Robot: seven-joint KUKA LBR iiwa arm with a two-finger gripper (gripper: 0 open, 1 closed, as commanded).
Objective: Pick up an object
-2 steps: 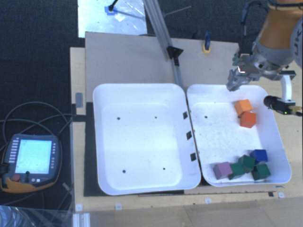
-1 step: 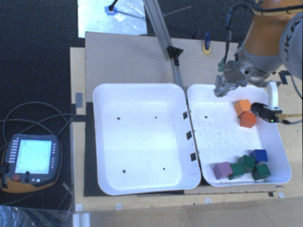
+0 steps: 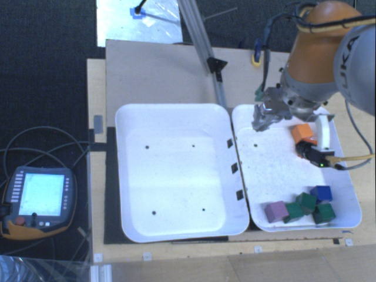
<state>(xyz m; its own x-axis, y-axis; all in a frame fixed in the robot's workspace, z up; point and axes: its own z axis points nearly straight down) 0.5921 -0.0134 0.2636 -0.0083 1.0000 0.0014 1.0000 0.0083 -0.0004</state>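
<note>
Several blocks [image 3: 301,207] sit bunched in the right bin's [image 3: 276,169] lower right corner, well apart from the tool [image 3: 264,117] at upper right. Its grip state cannot be told. Judging by the crowding, a grab could jam against neighbours or the bin wall.

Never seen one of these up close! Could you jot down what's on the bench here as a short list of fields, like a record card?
Bins: two white bins, left bin and right bin
Arm: gripper hangs over the right bin's far end
Near the gripper: orange block
Right bin, near corner: purple block, green blocks, blue block
Beside the bench: handheld screen unit
</note>
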